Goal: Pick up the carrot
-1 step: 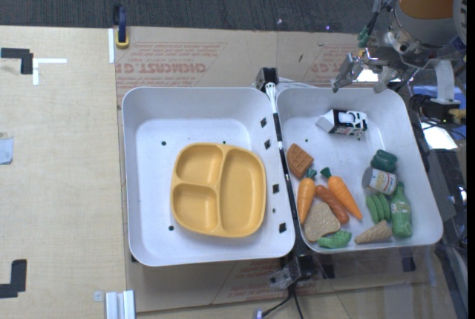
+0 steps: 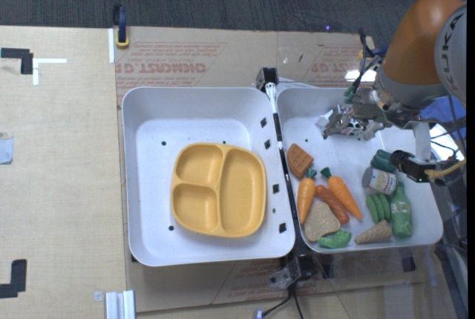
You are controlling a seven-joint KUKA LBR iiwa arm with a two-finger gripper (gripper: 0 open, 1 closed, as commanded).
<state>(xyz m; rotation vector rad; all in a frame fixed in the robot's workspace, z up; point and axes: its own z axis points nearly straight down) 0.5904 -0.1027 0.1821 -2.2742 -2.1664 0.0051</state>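
Camera view: carrot [image 2: 345, 196] lies diagonally, tip lower-right.

A robotics lab. A grey-and-orange industrial arm [image 2: 419, 50] reaches over 2 shallow white plastic bins [image 2: 141, 184]. They sit on a cardboard-covered wooden surface [image 2: 59, 184].

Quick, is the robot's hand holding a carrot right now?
Hand: over the right bin, away from the carrots; no carrot in it. Open or closed cannot be told.

Grey arm with orange band reaching in from right, claw [image 2: 343, 122] lowered, pointing left
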